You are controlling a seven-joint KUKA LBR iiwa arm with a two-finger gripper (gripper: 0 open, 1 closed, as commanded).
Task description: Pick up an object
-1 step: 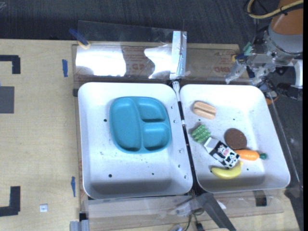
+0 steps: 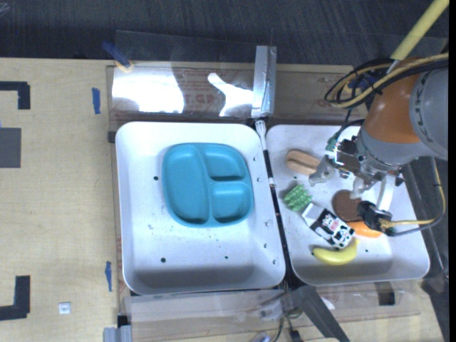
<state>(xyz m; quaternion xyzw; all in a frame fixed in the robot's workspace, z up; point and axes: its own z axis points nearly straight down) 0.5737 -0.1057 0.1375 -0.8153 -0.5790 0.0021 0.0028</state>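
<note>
Two white bins side by side on a wooden tabletop. In the left bin, a blue divided plate, lying flat near the middle. In the right bin, toward the right of the frame: a tan bread-like piece at upper left, a green ridged item below it, a black-and-white box lower centre, a yellow banana at the bottom, an orange piece just beside the box, a brown round object under the wrist. Grey arm with orange band entering from the right, hand low over the brown round object. Cannot tell whether open or closed, nor whether anything gripped.
</note>
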